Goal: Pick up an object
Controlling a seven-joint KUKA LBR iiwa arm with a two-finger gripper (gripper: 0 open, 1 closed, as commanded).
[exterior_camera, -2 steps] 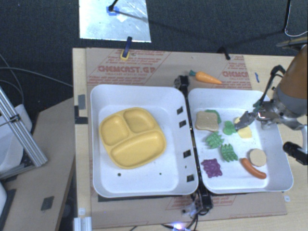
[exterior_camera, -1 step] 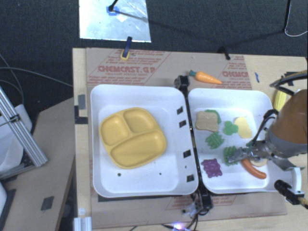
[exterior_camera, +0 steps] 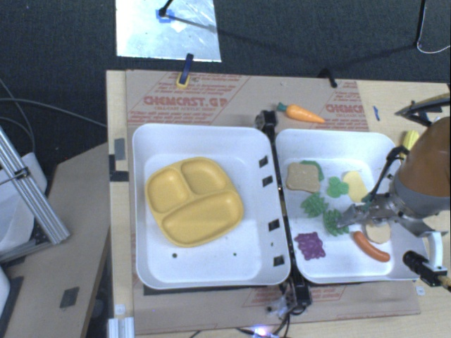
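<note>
The yellow plate (exterior_camera: 195,201) lies well left of the fingers. Nearer, green leaves (exterior_camera: 314,205) sit just left of the gripper (exterior_camera: 343,222); reaching in progress. Finger state: cannot tell. Next, descend and close squarely.

Two white bins (exterior_camera: 204,136), one yellow tray (exterior_camera: 195,201), three green pieces (exterior_camera: 314,205), one carrot (exterior_camera: 303,113), one sausage (exterior_camera: 371,247).

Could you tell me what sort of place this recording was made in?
Most likely a robotics lab bench set up for pick-and-place trials. Two white bins sit on cardboard, one holding a yellow divided plate, the other toy food such as a sausage, with the arm's pincer reaching in.
</note>
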